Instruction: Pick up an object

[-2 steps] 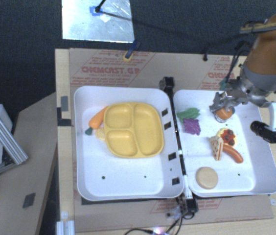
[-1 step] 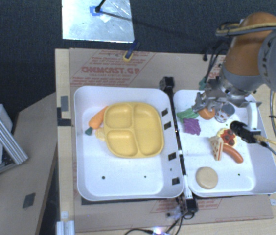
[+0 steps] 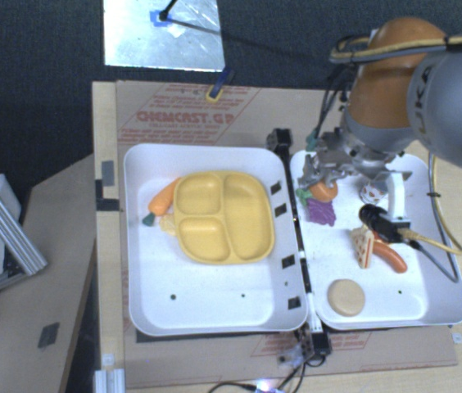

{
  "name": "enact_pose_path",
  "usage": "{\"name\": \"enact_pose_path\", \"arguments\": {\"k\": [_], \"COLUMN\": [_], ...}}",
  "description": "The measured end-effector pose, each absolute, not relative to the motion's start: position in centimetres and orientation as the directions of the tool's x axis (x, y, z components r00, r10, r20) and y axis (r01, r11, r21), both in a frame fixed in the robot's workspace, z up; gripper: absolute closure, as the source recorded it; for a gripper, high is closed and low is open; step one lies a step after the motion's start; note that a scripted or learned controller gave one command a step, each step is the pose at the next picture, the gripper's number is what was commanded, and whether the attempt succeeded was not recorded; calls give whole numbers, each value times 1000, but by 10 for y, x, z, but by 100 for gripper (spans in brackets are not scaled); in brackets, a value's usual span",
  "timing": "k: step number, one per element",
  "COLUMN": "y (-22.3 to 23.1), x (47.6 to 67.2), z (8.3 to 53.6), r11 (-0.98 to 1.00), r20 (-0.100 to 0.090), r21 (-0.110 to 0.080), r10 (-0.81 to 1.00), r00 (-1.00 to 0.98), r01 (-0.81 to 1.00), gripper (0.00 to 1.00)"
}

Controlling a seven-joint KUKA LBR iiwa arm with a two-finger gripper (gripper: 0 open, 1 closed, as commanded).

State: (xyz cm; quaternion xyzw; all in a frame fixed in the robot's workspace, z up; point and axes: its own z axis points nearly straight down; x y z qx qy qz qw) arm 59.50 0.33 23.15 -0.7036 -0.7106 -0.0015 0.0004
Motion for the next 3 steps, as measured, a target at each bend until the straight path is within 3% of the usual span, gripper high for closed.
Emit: {"name": "enact_pose_path", "arguments": {"k": [1, 2, 3], "y": [49, 46, 39], "x": [587, 600, 592], "z": [227, 220, 235], "r11": [9, 6, 2], "r20": [2, 0, 0], "r21": [0, 2, 2], "r10": [1000, 1000, 1000], "r00": [-9, -6, -2], "r01": [1000, 1000, 1000], "gripper": [100, 100, 100]}}
